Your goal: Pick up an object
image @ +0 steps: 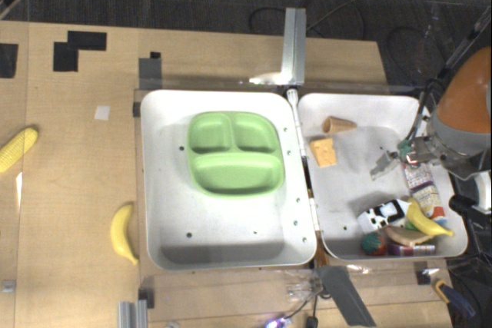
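My gripper (405, 154) hangs over the right side of the right bin (346, 238), below the arm's orange band (469, 94). Just under it lies a small bottle with a printed label (421, 182). A yellow banana (427, 221), a black-and-white toy (382, 213) and a pile of small coloured items (384, 244) crowd the bin's near right corner. Farther left lie a square tan cracker (324, 152) and an ice-cream cone (338, 124). I see nothing held in the gripper.
A green divided plate (234, 151) lies in the left bin (161, 188). On the bench to the left lie a second banana (123, 233) and a corn cob (17, 150). A metal post (294, 46) stands behind the bins' shared wall.
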Controlling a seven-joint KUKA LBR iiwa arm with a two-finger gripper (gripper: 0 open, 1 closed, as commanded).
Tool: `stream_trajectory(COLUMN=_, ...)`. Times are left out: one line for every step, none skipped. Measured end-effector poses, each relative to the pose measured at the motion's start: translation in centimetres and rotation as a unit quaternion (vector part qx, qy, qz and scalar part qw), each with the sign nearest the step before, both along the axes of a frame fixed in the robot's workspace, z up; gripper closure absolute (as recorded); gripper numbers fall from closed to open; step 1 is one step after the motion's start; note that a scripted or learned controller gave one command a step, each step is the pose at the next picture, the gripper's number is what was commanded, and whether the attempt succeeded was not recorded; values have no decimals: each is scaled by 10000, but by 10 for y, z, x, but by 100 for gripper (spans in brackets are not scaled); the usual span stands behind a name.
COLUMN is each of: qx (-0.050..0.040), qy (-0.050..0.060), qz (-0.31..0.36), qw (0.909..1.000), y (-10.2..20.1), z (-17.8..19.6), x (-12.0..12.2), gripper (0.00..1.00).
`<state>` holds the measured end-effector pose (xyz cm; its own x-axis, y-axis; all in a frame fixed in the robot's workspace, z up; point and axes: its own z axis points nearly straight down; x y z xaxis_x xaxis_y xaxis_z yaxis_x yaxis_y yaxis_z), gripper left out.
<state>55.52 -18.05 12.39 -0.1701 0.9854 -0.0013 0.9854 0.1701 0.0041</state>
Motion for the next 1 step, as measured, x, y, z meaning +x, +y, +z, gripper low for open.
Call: stream_trajectory(qx=-10, qy=-36, qz=318, qw=9995, y=30, z=-35, x=21, gripper=0)
